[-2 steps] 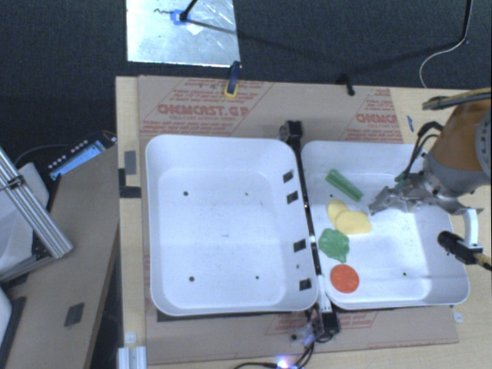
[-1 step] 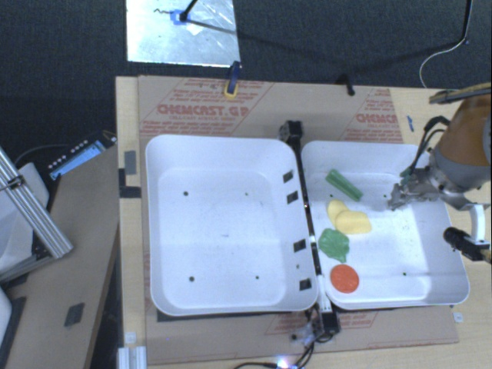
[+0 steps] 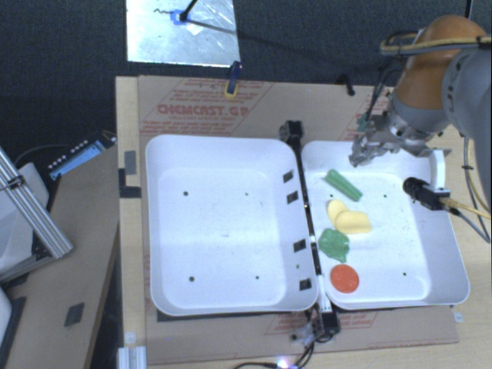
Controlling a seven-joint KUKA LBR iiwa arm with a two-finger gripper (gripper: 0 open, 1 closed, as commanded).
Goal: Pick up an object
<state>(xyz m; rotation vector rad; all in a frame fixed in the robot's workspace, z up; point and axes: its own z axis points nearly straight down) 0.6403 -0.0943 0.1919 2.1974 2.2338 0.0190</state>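
Observation:
The right bin [image 3: 430, 252] holds several small objects. A light green oblong block [image 3: 343, 184] lies near its far left. Two yellow pieces [image 3: 348, 217] sit together below it, then a dark green leafy piece [image 3: 334, 243] and a red-orange disc [image 3: 345, 278] near the front. My gripper [image 3: 363, 154] hangs over the bin's far edge, up and to the right of the light green block, apart from it. Nothing shows between its fingers.
The left bin [image 3: 223, 221] lies beside the right one, with a black hinge strip [image 3: 304, 214] between them. A black cable fitting [image 3: 423, 191] juts over the right bin's right side. A shiny metal sheet [image 3: 183, 20] lies beyond the bench.

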